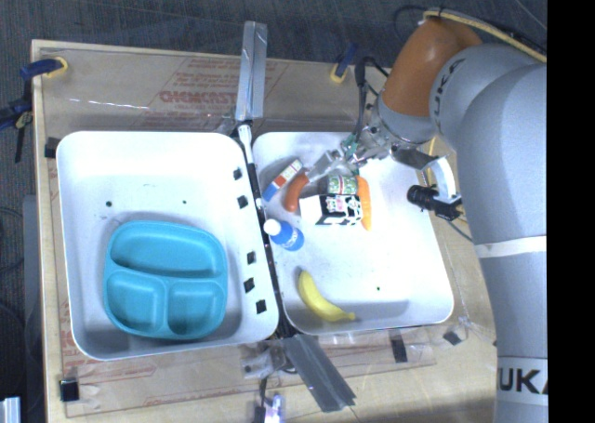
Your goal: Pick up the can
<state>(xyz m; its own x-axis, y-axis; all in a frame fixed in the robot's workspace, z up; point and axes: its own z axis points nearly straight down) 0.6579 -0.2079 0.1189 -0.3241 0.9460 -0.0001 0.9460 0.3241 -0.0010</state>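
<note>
1. Pincer [346, 159] sits low over the right bin [418, 272], at its far end; can't tell whether it's apart or together, clutter hides the tips.
2. Can [340, 200], dark with a white and green label, lies just below the pincer, possibly touching, not visibly gripped.
3. Carrot [364, 204] lies tight against the can's right side; an orange-red item [294, 192] lies to the left.
4. Blue-capped bottle [284, 233] and banana [322, 298] are further below the pincer, clear of the can.
5. Handling guess: rigid metal, smooth, light to moderate, likely to roll or slip. Grip across the body mid-length, clear of the carrot.
</note>
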